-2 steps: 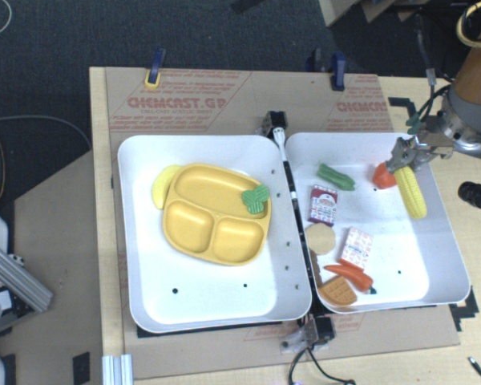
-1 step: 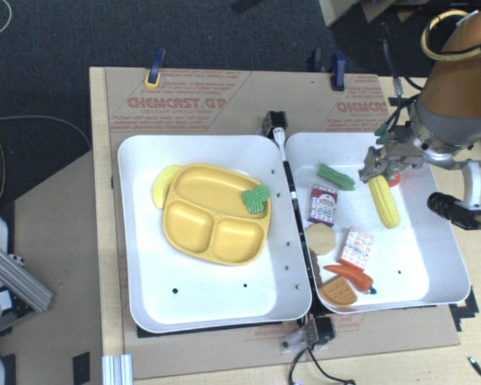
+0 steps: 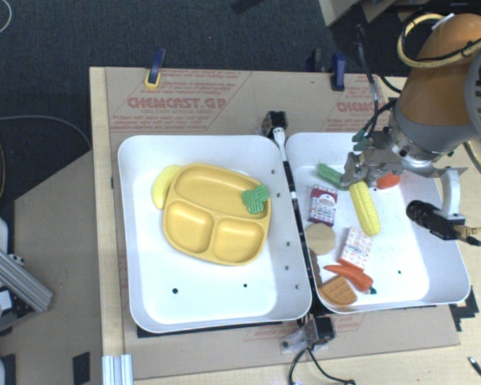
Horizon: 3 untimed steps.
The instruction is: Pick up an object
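My gripper (image 3: 361,169) hangs low over the upper middle of the right bin (image 3: 433,271), right at the top end of a yellow corn cob (image 3: 365,208). The cob lies lengthwise, running down and to the right from the gripper. A green piece (image 3: 329,173) lies just left of the gripper. A red-orange piece (image 3: 390,180) peeks out on its right, partly hidden by the wrist. From this angle it is unclear whether the gripper touches the cob.
The right bin also holds a red packet (image 3: 323,205), a tan disc (image 3: 321,238), a white and pink packet (image 3: 356,248), an orange carrot (image 3: 349,273) and a brown biscuit (image 3: 337,293). The left bin (image 3: 144,279) holds a yellow divided plate (image 3: 212,219), a green toy (image 3: 256,200) and a banana (image 3: 163,186).
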Each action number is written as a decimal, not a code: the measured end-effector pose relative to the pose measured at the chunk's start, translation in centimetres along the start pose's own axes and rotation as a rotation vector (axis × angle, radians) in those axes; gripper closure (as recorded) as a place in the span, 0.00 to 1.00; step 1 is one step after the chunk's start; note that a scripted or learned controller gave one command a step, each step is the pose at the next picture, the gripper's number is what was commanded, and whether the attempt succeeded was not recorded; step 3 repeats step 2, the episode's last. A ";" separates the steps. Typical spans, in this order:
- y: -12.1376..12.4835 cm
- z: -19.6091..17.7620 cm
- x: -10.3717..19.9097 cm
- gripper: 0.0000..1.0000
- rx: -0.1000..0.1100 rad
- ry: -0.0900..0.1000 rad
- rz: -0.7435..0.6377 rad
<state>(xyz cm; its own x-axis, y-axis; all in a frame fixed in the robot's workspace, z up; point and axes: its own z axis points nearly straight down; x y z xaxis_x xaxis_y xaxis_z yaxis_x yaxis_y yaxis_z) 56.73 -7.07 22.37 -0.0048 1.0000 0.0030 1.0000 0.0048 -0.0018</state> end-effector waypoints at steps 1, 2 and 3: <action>1.0 0.6 2.7 1.00 -0.002 -0.002 0.001; -0.1 0.7 2.0 1.00 0.001 -0.003 0.005; -0.1 0.7 2.0 1.00 0.001 -0.003 0.005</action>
